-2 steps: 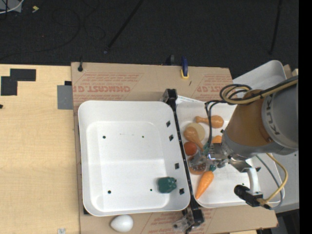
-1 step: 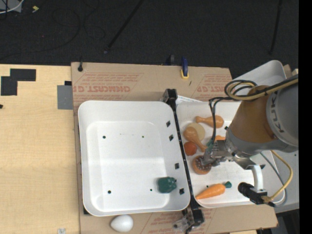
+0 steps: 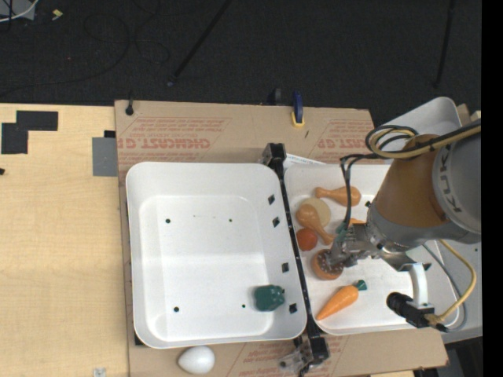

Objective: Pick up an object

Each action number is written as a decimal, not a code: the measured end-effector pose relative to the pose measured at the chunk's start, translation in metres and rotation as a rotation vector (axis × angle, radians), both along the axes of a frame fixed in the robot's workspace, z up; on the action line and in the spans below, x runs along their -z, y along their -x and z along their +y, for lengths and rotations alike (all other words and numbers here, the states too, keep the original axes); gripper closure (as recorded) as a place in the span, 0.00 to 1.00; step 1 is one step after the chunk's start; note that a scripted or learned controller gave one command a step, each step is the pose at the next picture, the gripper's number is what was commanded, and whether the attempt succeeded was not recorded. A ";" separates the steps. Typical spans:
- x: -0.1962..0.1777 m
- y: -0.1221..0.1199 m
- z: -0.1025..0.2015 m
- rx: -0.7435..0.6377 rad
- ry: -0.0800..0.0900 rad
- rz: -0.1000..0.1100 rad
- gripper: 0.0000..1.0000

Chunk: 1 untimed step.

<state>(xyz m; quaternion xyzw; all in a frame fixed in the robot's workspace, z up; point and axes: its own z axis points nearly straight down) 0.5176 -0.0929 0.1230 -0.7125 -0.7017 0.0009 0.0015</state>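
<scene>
The right bin (image 3: pixel 369 320) holds several toy foods: an orange carrot (image 3: pixel 338 301) near its front, a tan drumstick (image 3: pixel 338 195) at the back, a pale round piece (image 3: pixel 315 214), a small red piece (image 3: pixel 306 240) and a brown ring-shaped piece (image 3: pixel 325 268). My gripper (image 3: pixel 343 250) reaches down from the grey and orange arm (image 3: pixel 416 195) into this bin, just above and right of the brown piece, close to it. The arm hides the bin's right half. A green toy (image 3: pixel 269 297) lies in the left bin's front right corner.
The left bin (image 3: pixel 157 210) is separated from the right one by a black-clipped divider (image 3: pixel 284 226). A white egg (image 3: pixel 196 360) lies outside on the cardboard before the left bin. Cables (image 3: pixel 393 138) loop over the arm. The wooden bench (image 3: pixel 55 242) extends to the left.
</scene>
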 end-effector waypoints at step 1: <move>0.017 -0.024 -0.004 -0.012 0.000 -0.001 1.00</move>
